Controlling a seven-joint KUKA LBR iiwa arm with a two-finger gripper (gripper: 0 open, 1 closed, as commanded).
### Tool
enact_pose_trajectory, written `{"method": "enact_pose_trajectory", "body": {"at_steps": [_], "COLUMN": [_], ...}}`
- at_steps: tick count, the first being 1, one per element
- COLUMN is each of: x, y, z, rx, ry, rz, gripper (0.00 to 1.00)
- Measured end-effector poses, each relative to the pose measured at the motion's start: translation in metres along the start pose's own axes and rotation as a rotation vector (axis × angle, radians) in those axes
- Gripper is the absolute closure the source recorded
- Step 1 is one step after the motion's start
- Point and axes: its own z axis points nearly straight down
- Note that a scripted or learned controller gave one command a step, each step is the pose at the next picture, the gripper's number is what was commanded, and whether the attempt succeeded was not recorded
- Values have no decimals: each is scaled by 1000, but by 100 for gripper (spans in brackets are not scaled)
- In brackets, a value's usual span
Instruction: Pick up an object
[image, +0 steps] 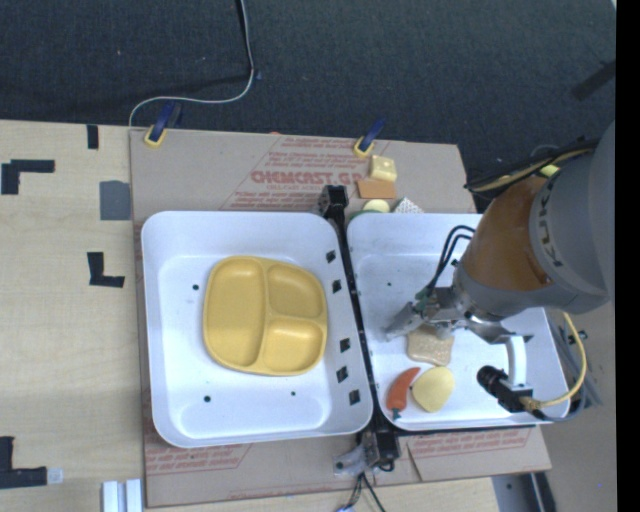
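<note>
In the right bin (390, 262) a tan slice of toy bread (430, 348) lies near the front. Just in front of it are a pale yellow rounded piece (434, 389) and a small red pepper-like piece (402, 389). My gripper (427, 314) hangs low over the far edge of the bread slice, with the grey and orange arm reaching in from the right. The arm hides much of the bin's right half. I see nothing lifted off the bin floor.
The left bin (170, 250) holds a yellow divided plate (265, 314). Behind the right bin, on the cardboard, sit a yellow block (382, 166), an orange block (377, 187) and a pale green ball (375, 207). A black divider (347, 290) runs between the bins.
</note>
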Motion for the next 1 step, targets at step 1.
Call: {"method": "enact_pose_trajectory", "body": {"at_steps": [1], "x": [-35], "y": [2], "z": [11], "rx": [4], "ry": [6], "rz": [-3], "gripper": [0]}}
